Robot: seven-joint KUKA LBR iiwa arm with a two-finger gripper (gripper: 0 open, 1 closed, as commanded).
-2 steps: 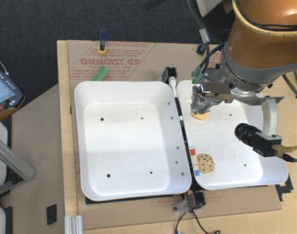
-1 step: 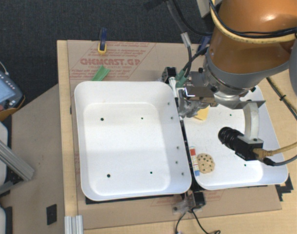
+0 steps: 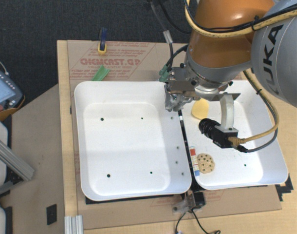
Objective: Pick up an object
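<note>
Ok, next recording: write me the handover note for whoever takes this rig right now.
Pincer: low over the seam between the two bins, at the right bin's upper left corner; finger state cannot be read, and nothing is seen held.
Objects: a pale yellow piece lies in the right bin just right of the pincer; a round speckled cookie-like disc sits near that bin's lower left. The left bin has its four dark holes showing.
Done: no pick confirmed.
Left: grasp one object and lift it; the yellow piece is likely the nearest.
</note>
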